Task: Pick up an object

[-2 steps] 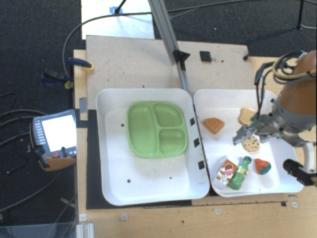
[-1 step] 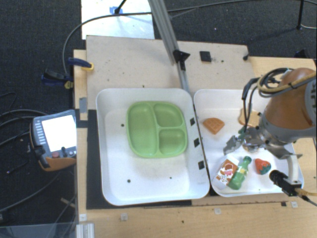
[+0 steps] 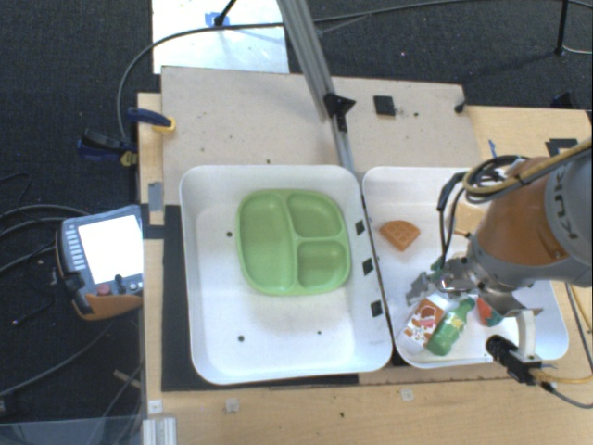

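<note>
The bottle (image 3: 450,330), green, lies tilted in the right bin (image 3: 389,336), touching a red-and-white packet (image 3: 423,323) on its left, with a small red and green item (image 3: 486,312) to its right. An orange wedge (image 3: 400,235) sits apart, nearer the bin's far side. The pincer (image 3: 443,282) hovers just above the bottle and packet; whether it is spread or pressed together cannot be told. A clean grasp likely needs the pincer centred across the bottle's narrow width, clear of the packet.

The left bin (image 3: 208,295) holds a green tray (image 3: 295,242).

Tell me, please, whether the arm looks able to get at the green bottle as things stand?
Probably yes: the gripper hangs right above the green bottle in the right bin, nothing covering it, though a small carton lies against it.
</note>
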You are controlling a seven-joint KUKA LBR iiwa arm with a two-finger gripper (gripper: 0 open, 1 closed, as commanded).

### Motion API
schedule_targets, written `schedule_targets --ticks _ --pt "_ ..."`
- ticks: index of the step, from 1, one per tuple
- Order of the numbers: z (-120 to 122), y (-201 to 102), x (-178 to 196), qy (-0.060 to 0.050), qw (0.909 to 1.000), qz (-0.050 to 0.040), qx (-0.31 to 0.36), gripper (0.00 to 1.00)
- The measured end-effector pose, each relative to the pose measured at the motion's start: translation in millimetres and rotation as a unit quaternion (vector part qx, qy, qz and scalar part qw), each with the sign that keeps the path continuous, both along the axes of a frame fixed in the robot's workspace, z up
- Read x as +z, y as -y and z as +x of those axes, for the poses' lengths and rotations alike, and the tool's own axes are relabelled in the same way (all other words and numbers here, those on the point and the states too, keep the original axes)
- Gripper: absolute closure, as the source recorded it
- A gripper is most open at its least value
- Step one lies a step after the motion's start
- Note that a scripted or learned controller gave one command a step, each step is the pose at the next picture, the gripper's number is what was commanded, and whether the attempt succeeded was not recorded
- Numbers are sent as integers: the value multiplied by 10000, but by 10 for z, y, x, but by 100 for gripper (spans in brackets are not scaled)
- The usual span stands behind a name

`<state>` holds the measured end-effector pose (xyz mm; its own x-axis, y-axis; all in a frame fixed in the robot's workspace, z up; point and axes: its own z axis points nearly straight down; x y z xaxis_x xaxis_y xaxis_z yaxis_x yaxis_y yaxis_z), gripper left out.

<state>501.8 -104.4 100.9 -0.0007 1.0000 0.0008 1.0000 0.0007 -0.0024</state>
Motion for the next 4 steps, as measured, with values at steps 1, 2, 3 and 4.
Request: schedule_targets --ticks 1,2,3,4 --pt "14 0 136 25 10000 -2 4 100" --pt "43 -19 566 37 10000 -8 19 100" --pt "15 26 1018 43 10000 -11 17 100" --pt "12 -46 1620 43 10000 -10 24 100"
